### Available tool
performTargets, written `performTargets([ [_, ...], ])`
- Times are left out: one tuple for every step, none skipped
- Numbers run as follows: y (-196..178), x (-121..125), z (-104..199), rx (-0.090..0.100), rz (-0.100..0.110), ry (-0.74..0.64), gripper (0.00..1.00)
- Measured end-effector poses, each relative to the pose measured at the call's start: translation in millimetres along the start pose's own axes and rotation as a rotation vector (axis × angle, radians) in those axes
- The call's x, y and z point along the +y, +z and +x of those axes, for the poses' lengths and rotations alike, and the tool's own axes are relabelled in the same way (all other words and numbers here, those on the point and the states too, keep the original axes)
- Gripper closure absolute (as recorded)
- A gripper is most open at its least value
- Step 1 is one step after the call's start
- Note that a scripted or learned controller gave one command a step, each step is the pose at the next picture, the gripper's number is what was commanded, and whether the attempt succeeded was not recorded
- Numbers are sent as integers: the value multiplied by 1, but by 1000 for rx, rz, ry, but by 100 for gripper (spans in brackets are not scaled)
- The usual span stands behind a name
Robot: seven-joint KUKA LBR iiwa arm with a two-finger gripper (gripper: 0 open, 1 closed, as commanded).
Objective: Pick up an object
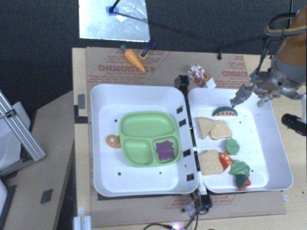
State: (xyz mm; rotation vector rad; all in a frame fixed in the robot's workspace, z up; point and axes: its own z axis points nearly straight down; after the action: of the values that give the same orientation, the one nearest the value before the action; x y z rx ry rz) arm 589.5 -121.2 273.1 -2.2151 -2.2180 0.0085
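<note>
This looks like a robotics laboratory, not a home. Left of the gripper point(249, 96), two white bins point(103, 128) stand on printed cardboard point(110, 66) on a plain wooden bench point(57, 123). They hold toy food and a green divided tray point(144, 128). Farther up and left lies a metal sheet point(112, 13) on dark carpet point(38, 32), and cables point(230, 42) cross the floor.

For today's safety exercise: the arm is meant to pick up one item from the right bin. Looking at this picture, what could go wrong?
1. The pincer hangs near the bin's back rim; a descent there might strike it.
2. The bread slices touch, so a grab may drag both.
3. The watermelon slice looks flat and may slip out.
</note>
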Motion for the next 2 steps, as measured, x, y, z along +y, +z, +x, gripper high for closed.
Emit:
performTargets([
  [-6,2,0,-1,-10,-2,0],
  [47,0,10,0,-6,-1,0],
])
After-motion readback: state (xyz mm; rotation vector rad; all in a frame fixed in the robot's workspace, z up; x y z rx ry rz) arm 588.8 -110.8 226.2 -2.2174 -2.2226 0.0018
